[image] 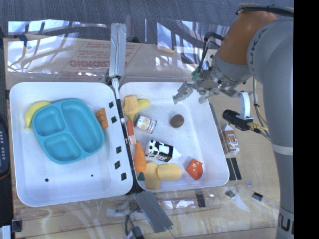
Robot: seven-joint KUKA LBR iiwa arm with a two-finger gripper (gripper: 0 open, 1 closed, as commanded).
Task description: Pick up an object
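Grey tape strip (152,209) on wooden bench (249,203); gripper (191,94) open, empty, over right bin (212,128).

jaws (192,96) open, empty | above right bin (212,133) | brown ball (177,120) below

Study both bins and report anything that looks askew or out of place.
A banana in the left bin lies half tucked beneath the blue divided plate, which sits skewed to the bin's walls. In the right bin, a small can lies on its side. Nothing looks spilled or broken.
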